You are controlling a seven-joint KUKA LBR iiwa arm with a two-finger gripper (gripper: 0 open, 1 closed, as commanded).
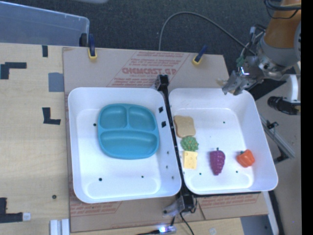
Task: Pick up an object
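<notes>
purple grape cluster [217, 161] — upright, stem up

Grey arm [274, 53] with orange band [285, 26], black cables looping above.

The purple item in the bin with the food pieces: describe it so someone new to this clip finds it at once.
Take the right bin, the one without the blue plate. Along its near edge lies a row of small toys; the purple item sits between the yellow cheese block and the orange pepper. It is the only purple piece, dark, oval and bumpy like a grape bunch.
</notes>
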